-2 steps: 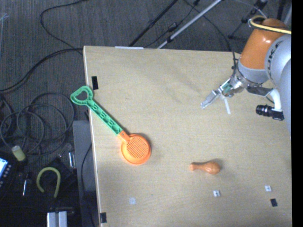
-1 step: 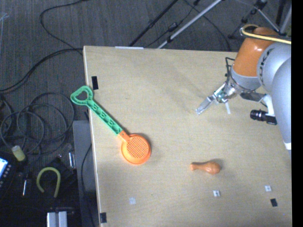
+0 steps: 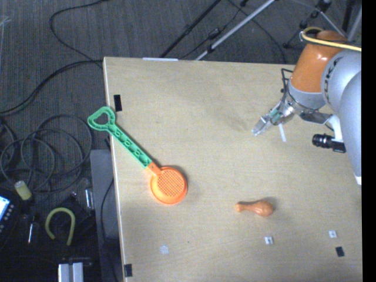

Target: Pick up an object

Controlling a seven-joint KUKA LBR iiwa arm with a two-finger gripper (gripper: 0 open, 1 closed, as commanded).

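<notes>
A toy strainer lies on the tan bench top at the left, with a green handle (image 3: 125, 140) and a round orange mesh head (image 3: 168, 185). A small orange drumstick-shaped toy (image 3: 257, 207) rests nearer the front, right of centre. My gripper (image 3: 270, 132) hangs at the right, well above and behind the drumstick toy and far from the strainer. It is open, its two fingers spread, and nothing sits between them. The grey arm with its orange band (image 3: 311, 66) reaches in from the right.
The bench top (image 3: 205, 98) ends at its left edge near the strainer handle; beyond it lie cables and floor clutter (image 3: 35, 157). Small black and white markers (image 3: 268, 239) dot the front of the surface. Tripod legs (image 3: 247, 16) stand behind the bench.
</notes>
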